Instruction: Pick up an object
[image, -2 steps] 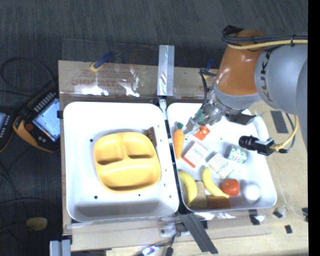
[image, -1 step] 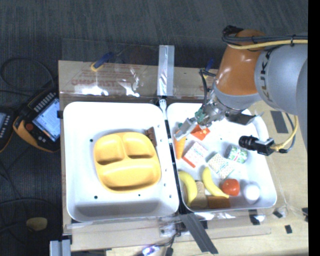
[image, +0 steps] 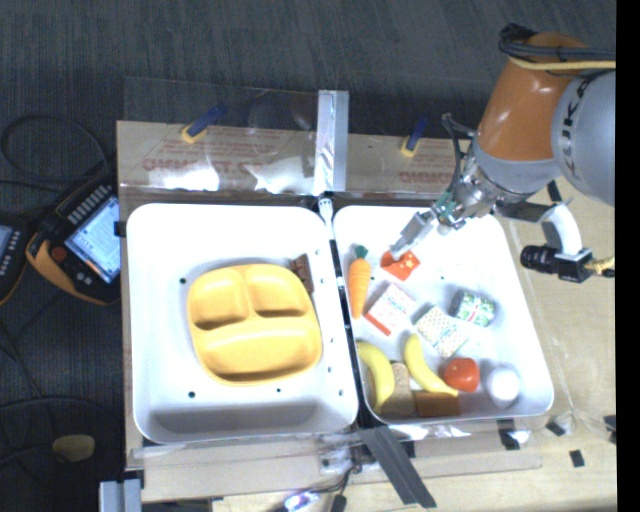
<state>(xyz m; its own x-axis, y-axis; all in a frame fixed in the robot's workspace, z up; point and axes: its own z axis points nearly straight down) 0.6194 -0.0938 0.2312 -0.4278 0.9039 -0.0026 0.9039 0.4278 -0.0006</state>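
My gripper (image: 405, 245) reaches into the right bin (image: 520, 300) from the upper right and hangs over its back left part. A small red block (image: 401, 265) lies right under the gripper's tip, close to it or touching it; I cannot tell which. An orange carrot (image: 357, 284) lies to the left, along the bin's wall. A red and white box (image: 390, 308), a white patterned box (image: 440, 330) and a green and white packet (image: 474, 308) lie in the middle. Two bananas (image: 377, 372) (image: 425, 365), a tomato (image: 461, 374) and a white ball (image: 502, 383) lie at the front.
The left bin (image: 150, 300) holds a yellow divided tray (image: 255, 320) with a small brown piece (image: 302, 268) at its back right corner. A brown block (image: 435, 403) lies by the bananas. A control pendant (image: 85, 240) and cables lie on the floor at left.
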